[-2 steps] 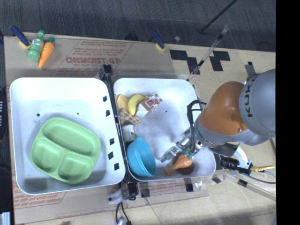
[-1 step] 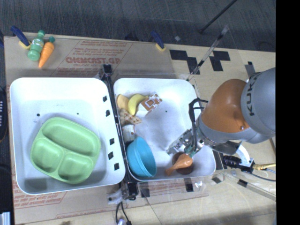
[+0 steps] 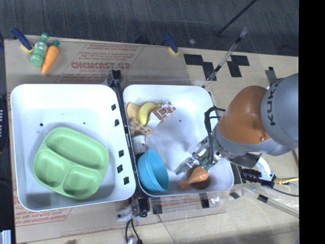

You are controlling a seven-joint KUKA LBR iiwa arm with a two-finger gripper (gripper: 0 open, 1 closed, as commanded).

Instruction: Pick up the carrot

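An orange carrot lies in the front right corner of the right bin, its thin tip pointing left toward the blue bowl. My gripper hangs just above and behind it, close to its thick end; whether they touch is unclear. The grey arm with its orange band covers the bin's right side. A second small toy carrot lies outside the bins on the bench's far left corner, beside a green toy bottle.
A blue bowl sits at the front left of the right bin. A banana, a small patterned box and other small items lie at its back left. The left bin holds a green divided plate.
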